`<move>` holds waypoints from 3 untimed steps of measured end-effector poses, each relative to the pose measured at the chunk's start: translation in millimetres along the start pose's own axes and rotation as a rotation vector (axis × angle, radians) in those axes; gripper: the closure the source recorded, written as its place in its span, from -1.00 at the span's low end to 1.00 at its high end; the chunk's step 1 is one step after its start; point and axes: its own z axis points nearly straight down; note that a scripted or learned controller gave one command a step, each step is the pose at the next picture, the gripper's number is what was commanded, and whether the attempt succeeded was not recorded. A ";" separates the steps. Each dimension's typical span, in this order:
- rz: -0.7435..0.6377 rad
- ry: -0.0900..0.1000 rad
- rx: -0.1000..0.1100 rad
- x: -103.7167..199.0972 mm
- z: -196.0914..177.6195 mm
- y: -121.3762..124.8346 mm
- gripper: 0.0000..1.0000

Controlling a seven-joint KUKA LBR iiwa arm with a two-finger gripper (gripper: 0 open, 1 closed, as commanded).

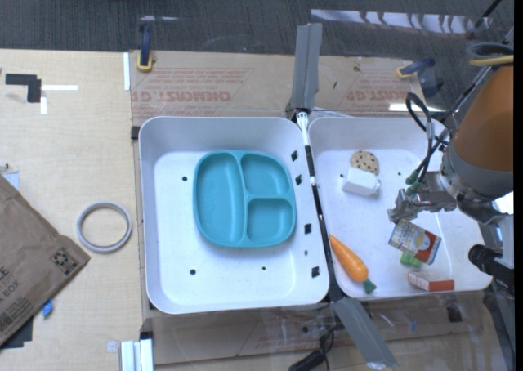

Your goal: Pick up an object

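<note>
bins: 2 | plate: 1 | carrot: 1 | cookie: 1 | tape ring: 1

The pincer hangs just above a small printed carton in the right white bin, near an orange toy carrot.

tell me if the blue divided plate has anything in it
Empty. All three compartments of the blue divided plate show bare blue surface, and it lies flat in the left bin.
</note>
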 end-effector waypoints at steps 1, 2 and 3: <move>0.001 0.000 0.000 -0.1 -0.1 0.0 -1.00; 0.098 0.001 0.003 -33.3 57.1 -3.4 -1.00; -0.150 0.000 -0.002 -16.4 28.8 -1.1 -1.00</move>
